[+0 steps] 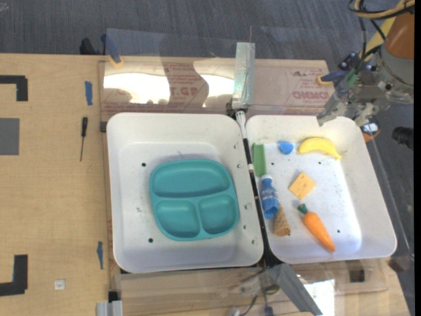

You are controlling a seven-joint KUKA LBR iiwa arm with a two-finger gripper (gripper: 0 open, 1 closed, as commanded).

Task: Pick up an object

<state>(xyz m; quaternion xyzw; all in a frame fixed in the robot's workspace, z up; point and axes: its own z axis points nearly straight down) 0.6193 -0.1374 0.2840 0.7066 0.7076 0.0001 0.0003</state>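
The arm comes in from the right at the upper corner, its orange band at the frame's edge. Its hand (pixel 355 107) hangs low beneath the wrist, a cluster of grey metal parts tilted toward the left.

Matt teal plastic tray (pixel 193 198), smooth white plastic bins (pixel 125 143), glossy yellow banana (pixel 319 146), pale wooden bench (pixel 46 196)

A teal divided plate (pixel 193 199) lies in the left bin (pixel 125 137). On the wooden desk (pixel 46 176) to the left lie a small screwdriver (pixel 83 137) and strips of blue tape (pixel 88 92). Clear plastic sheeting (pixel 171 84) stands behind the bins.
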